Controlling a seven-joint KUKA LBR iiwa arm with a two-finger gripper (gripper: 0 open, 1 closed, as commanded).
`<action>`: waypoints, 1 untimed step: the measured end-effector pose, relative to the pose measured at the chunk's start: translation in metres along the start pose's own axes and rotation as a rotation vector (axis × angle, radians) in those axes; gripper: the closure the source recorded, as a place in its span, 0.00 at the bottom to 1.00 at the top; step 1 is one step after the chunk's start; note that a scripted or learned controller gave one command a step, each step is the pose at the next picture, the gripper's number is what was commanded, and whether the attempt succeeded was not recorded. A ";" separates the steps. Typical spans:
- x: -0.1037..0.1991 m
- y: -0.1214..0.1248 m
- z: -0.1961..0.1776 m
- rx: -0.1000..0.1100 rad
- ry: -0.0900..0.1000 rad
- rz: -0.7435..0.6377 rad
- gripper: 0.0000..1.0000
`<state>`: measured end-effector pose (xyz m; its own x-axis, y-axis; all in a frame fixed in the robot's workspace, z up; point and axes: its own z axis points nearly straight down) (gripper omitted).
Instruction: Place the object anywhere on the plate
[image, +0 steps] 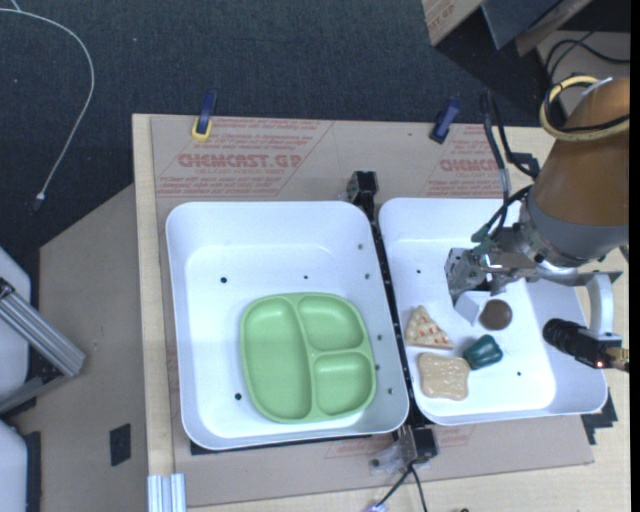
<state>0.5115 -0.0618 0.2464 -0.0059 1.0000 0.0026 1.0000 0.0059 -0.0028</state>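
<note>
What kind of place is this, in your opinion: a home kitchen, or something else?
Probably a robotics lab bench, not a kitchen. A grey and orange robot arm reaches over two white bins clamped to a board, and the green plate, the pizza slice and the toast look like toys.

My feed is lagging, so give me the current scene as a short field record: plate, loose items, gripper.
plate: green plastic divided plate, three compartments, in the left white bin
right white bin: holds all four loose items
items: brown round object; pizza-slice toy; tan toast-shaped piece; dark green object
gripper: over the right bin, just left of the brown round object
grasp: cannot tell
</note>
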 end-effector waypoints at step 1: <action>0.051 0.001 -0.004 -0.003 -0.001 0.004 1.00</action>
<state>0.5123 -0.0104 0.2509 -0.0023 1.0000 0.0014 1.0000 0.0023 0.0003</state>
